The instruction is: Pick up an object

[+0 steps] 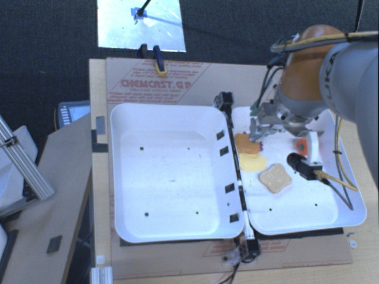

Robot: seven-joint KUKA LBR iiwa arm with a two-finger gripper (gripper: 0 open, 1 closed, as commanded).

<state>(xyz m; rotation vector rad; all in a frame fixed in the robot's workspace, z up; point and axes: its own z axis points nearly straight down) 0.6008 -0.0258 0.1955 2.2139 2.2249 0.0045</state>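
Three food-like pieces lie in the right bin, near its left wall: an orange-brown piece, a flat yellow piece just in front of it, and a tan toast slice further front and right. My gripper hangs low over the back edge of the orange-brown piece, touching or nearly touching it. The grey arm with its orange band comes in from the right above it. Nothing is visibly lifted.
The left bin stands beside the right one, with black clips along the seam between them. Both rest on a cardboard sheet. A yellow clamp and a shiny plate sit at the back.
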